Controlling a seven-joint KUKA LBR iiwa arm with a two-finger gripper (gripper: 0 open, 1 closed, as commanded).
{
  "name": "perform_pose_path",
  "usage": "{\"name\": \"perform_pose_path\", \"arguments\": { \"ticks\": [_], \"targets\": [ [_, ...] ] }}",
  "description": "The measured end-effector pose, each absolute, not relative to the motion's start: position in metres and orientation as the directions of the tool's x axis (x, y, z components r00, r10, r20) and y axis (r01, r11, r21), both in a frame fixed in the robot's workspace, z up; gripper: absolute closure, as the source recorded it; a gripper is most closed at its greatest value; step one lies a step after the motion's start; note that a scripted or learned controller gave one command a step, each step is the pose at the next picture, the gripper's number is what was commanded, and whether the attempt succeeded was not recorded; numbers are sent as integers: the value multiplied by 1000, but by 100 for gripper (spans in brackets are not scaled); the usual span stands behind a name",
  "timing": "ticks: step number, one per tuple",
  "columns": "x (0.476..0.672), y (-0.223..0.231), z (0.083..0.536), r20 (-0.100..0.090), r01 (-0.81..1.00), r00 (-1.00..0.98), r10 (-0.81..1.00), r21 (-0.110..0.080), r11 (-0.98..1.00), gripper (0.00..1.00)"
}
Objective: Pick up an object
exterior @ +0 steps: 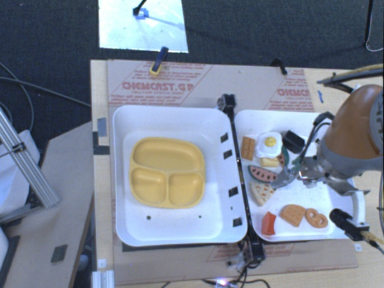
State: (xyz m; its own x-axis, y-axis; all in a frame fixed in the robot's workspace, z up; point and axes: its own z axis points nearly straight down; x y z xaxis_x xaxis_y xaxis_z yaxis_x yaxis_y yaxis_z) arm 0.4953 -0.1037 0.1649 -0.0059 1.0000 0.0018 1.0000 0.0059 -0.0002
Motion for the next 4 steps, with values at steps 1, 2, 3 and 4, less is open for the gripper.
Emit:
{"name": "perform_pose_path", "arguments": {
  "ticks": [1,2,3,4],
  "targets": [
    [486,-82,120,2,1000,-5,1000,-3,5,0],
    [535,-84,85,2,1000,-6,1000,3,6,0],
    [537,-84,101,3,1000,-8,1000,13,8,100],
    [588,-5,190,2,1000,-14,1000,13,14,100]
  ]
}}
